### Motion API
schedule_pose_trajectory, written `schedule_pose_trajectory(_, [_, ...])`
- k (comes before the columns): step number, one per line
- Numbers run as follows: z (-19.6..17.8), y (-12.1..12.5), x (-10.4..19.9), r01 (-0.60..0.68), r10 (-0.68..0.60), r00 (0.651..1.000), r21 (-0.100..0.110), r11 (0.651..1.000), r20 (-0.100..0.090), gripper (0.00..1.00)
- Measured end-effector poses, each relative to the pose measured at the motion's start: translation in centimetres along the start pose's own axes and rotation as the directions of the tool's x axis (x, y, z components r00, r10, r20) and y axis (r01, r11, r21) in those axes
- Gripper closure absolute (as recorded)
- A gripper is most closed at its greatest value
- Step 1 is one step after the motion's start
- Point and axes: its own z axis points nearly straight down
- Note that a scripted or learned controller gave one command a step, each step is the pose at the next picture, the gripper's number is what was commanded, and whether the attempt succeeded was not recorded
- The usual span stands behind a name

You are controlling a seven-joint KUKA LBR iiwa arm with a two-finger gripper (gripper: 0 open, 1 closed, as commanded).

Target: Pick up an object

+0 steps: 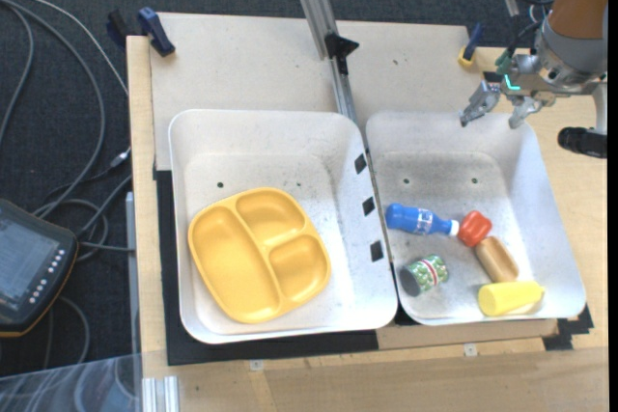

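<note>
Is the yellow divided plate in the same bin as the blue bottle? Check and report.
No. The yellow divided plate lies in the left bin, while the blue bottle lies in the right bin.

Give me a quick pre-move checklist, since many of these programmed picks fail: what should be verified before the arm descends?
1. End effector open, nothing between its fingers: ok.
2. End effector above a target: not ok, it hangs over the right bin's far rim.
3. Blue bottle lies apart from neighbours: ok.
4. Red-capped brown bottle free-standing: not ok, it touches the yellow block.
5. Green can graspable: cannot tell.
</note>
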Motion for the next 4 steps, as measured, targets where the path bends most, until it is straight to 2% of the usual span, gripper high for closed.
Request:
schedule_pose_trajectory(2, [11.0,-0.3,0.7,0.000,0.000,1.000,0.005,1.000,-0.001,0.00])
schedule_pose_trajectory(3, [9.4,-0.1,0.7,0.002,-0.002,1.000,-0.004,1.000,0.002,1.00])
schedule_pose_trajectory(4, [3.3,-0.4,1.3,0.000,0.000,1.000,-0.011,1.000,0.002,1.00])
